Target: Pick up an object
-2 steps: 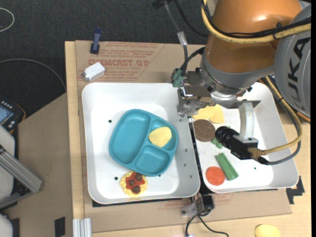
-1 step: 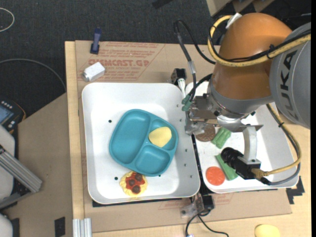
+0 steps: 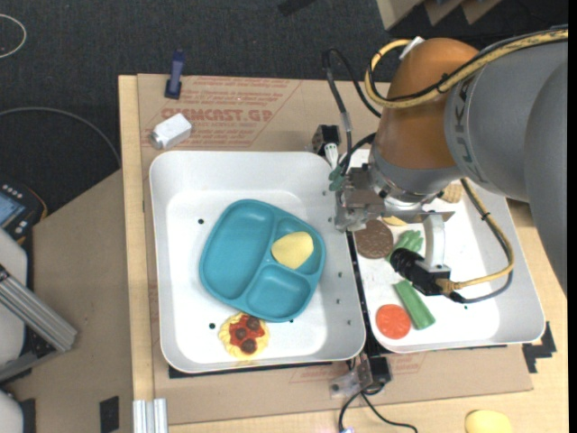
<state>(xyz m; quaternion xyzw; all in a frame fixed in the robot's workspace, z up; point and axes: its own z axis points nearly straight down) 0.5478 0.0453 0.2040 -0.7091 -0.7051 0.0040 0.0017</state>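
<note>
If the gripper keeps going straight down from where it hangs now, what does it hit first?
Probably the brown round piece in the right bin, just under the gripper. Depth is hard to judge from above; the green piece lies farther off.

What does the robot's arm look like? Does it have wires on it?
The arm is fat, round and grey, with a shiny orange band above the wrist. Black and yellow cables loop around it, and one yellow-and-black cable curls down past the wrist. The claw end is dark metal with small blocky parts.
</note>
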